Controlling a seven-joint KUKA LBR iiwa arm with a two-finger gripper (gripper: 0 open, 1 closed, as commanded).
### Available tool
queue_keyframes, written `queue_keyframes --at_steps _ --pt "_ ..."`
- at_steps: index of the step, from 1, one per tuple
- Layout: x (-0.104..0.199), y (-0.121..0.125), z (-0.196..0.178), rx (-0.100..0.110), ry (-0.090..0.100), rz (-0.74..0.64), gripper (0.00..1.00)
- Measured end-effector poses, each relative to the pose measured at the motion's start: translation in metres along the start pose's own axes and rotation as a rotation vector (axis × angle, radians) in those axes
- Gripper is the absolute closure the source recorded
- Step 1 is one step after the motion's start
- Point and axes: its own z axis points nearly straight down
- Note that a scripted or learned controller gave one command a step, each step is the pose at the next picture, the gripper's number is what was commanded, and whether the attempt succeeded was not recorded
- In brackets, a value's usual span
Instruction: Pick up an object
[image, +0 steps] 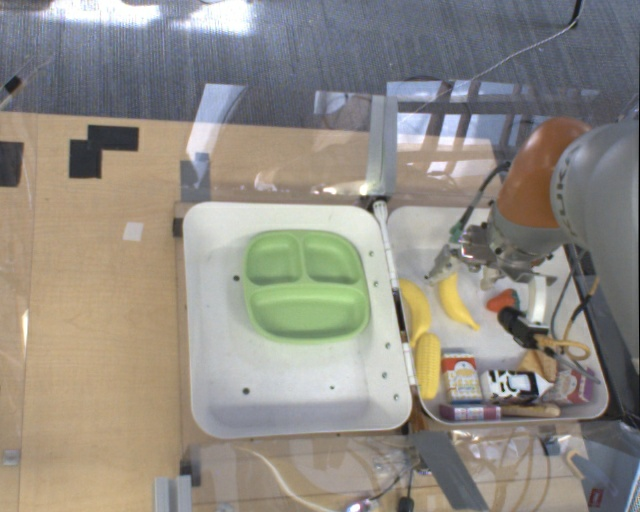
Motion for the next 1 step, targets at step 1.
queue_keyframes --at_steps 1 --pt "-0.0184 0.0036 -0.038 0.001 -0.001 0.255 0.0"
